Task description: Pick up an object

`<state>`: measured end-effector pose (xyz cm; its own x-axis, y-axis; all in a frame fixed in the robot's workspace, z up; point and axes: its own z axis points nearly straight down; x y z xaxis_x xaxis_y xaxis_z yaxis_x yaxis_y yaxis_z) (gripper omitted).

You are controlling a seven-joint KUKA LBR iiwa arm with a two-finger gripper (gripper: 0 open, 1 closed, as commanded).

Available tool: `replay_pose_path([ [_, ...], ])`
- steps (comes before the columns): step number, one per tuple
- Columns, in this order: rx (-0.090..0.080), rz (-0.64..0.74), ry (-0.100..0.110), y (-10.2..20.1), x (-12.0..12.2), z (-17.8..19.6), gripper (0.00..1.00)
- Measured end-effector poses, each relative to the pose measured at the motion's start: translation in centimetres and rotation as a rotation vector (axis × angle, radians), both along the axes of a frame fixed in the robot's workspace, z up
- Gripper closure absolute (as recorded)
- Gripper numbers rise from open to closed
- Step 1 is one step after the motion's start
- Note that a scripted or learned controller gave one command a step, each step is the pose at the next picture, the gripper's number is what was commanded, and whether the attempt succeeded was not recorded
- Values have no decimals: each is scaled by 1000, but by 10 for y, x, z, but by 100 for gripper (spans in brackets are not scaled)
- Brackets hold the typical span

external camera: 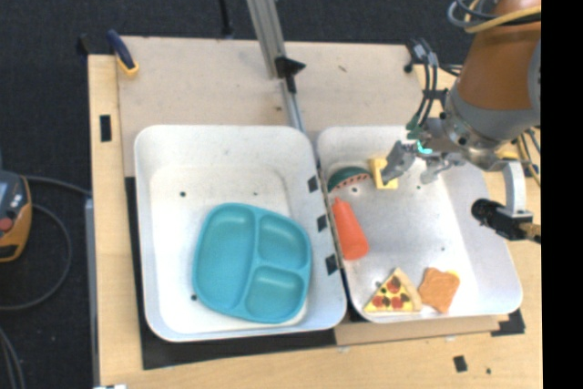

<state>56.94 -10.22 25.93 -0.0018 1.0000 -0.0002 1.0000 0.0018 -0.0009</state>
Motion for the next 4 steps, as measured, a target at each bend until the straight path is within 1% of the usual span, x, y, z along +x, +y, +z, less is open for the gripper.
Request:
replay_pose_path([
  [1,0,0,-2,0,1,1,0],
  [2,-1,-2,2,-6,-5,-44,0],
  [3,0,-2,4,-10,-12,-106,0],
  [4,-16,-10,-16,-19,-9,-153,0],
])
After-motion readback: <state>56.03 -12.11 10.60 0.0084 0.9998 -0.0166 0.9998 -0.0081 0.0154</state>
